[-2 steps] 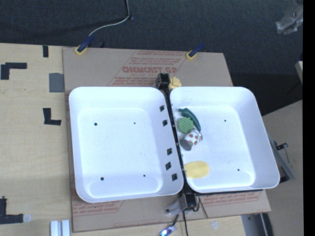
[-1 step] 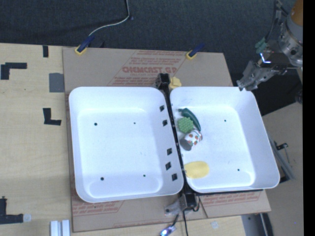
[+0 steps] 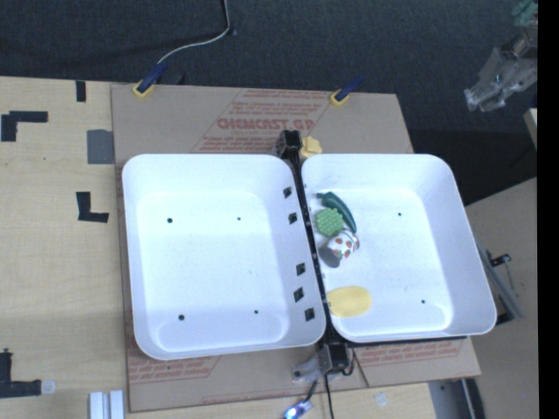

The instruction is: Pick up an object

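Two shallow white bins sit side by side on a sheet of brown cardboard (image 3: pixel 262 116) that lies on the wooden bench (image 3: pixel 52 234). The left bin (image 3: pixel 210 339) shows four small dark dots on its floor. The right bin (image 3: pixel 437 234) shows two such dots and holds four objects, all gathered along its left wall, close to the seam where the two bins meet. Nearest the top of that group lies one dark green curved piece (image 3: pixel 336 205); just below and touching it is one light green textured block (image 3: pixel 329 223). Just beneath that sits one small rounded grey-and-white object with red spots (image 3: pixel 341 248), and, a little apart towards the bin's near edge, one flat yellow disc (image 3: pixel 349 301). A row of small black clips runs down the seam between the bins. Two clamps with yellow and blue handles hold the cardboard's far edge, one at its left corner (image 3: pixel 150 79) and one at its right (image 3: pixel 347 90). A pale cable (image 3: pixel 214 24) trails across the dark floor beyond. The gripper (image 3: pixel 496 85) hangs at the upper right of the view, well apart from both bins and over the dark floor; it is blurred and small, so how its jaws stand cannot be told, and nothing is seen in its grasp.
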